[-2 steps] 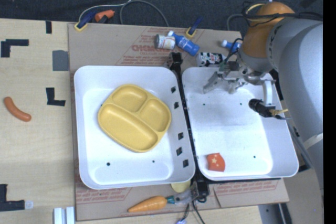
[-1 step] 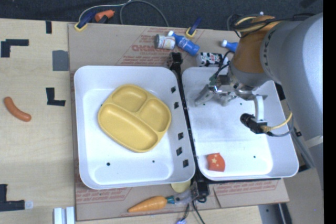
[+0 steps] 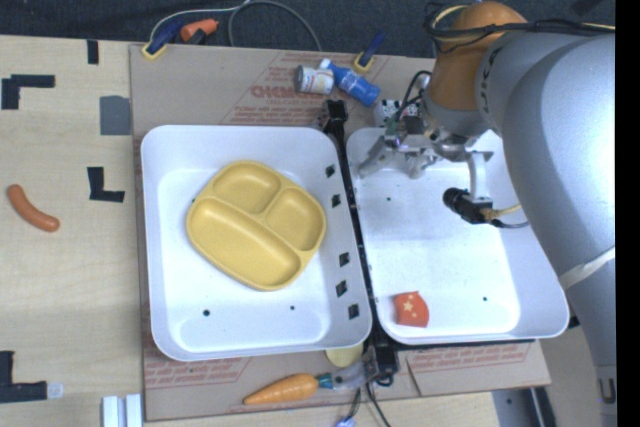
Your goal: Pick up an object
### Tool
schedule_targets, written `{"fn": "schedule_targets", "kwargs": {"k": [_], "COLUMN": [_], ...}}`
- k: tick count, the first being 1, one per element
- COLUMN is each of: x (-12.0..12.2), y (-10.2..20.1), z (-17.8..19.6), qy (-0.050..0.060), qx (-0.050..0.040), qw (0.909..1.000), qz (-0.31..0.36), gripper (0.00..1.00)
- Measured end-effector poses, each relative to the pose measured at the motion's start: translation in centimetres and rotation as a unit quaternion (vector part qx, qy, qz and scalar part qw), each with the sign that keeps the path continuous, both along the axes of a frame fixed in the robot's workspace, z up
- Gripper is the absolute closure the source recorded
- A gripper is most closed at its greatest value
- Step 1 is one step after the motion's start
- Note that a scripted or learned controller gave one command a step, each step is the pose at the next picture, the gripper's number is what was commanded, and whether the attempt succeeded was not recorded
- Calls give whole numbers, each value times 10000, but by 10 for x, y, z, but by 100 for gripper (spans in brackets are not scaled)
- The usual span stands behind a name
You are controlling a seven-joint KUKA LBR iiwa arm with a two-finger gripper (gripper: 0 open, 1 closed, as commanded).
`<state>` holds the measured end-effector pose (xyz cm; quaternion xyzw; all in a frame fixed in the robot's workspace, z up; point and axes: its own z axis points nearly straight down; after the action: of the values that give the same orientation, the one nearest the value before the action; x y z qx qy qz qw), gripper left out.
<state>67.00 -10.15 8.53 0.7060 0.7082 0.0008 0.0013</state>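
Observation:
A small red-orange block [image 3: 411, 309] lies near the front edge of the right bin [image 3: 500, 265]. A yellow divided plate [image 3: 258, 223] rests in the left bin [image 3: 170, 175]. My gripper [image 3: 396, 158] hangs over the far left corner of the right bin, well behind the red block. Its two grey fingers [image 3: 372, 158] stand spread apart, open, with nothing between them. The grey arm with its orange band [image 3: 470, 45] covers the right bin's far right side.
A toy carrot [image 3: 283, 388] lies on the cardboard in front of the bins. A sausage [image 3: 33, 208] sits on the bench at far left. A white and blue bottle [image 3: 338, 80] and clamps [image 3: 185, 32] lie behind the bins. A black cable [image 3: 478, 208] loops off the wrist.

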Motion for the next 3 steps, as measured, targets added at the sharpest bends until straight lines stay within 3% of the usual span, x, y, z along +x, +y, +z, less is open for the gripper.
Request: {"fn": "schedule_targets", "kwargs": {"k": [1, 2, 3], "x": [-1, -29, -31], "y": [-1, -46, -44], "z": [10, 108, 102], "qy": [-3, -27, 19], "qx": [1, -20, -4], "qw": [10000, 10000, 10000], "qz": [-4, -23, -15], "gripper": [100, 100, 0]}}
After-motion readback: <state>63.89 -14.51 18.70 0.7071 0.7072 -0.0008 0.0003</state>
